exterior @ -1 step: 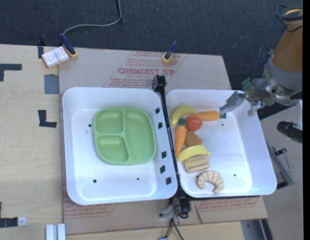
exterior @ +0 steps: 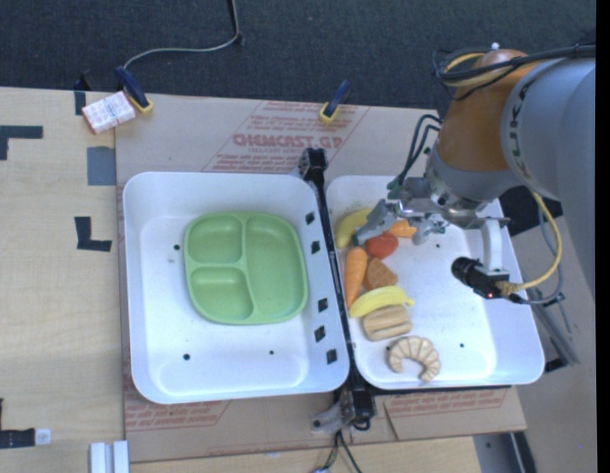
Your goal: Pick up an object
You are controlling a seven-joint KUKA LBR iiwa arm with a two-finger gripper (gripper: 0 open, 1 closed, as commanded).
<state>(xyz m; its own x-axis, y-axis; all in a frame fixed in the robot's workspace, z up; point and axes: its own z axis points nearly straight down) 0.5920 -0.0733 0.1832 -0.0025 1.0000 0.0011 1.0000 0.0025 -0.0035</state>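
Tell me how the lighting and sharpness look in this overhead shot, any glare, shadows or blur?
Camera view: lighting is even and soft; the two shallow white plastic bins look bright but keep their edges; the green divided plastic tray shows no glare and casts hardly any shadow; the whole frame is slightly soft; the grey arm's two-finger gripper and the toy food under it blur together.

Glossy plastic bins (exterior: 157,363); matt green tray (exterior: 247,267).
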